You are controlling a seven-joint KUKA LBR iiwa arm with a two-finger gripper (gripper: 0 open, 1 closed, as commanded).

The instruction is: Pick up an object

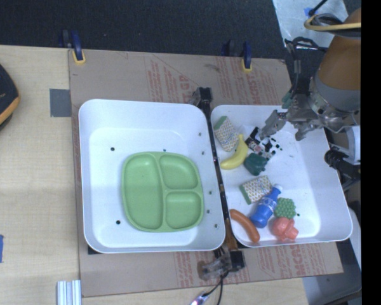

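On the worktop (32, 189) stand two white bins; the left bin (95, 138) holds a green divided plate (162, 190). Over the right bin (317, 189) hangs the gripper (286, 124), its fingers spread wide, holding nothing. Beside it lie a banana (235, 157), a blue bottle (264, 210) and a sausage (244, 225).

Pale wooden bench (32, 189) under cardboard sheet (152, 75), dark floor (146, 8) behind.

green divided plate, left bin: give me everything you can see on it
The green plate is pale green, plastic-looking, a rounded rectangle with three compartments: one long at the view's left, two smaller at the right. It lies flat, face up, near the middle of the left bin, on its floor and apart from its walls. Nothing lies in it.
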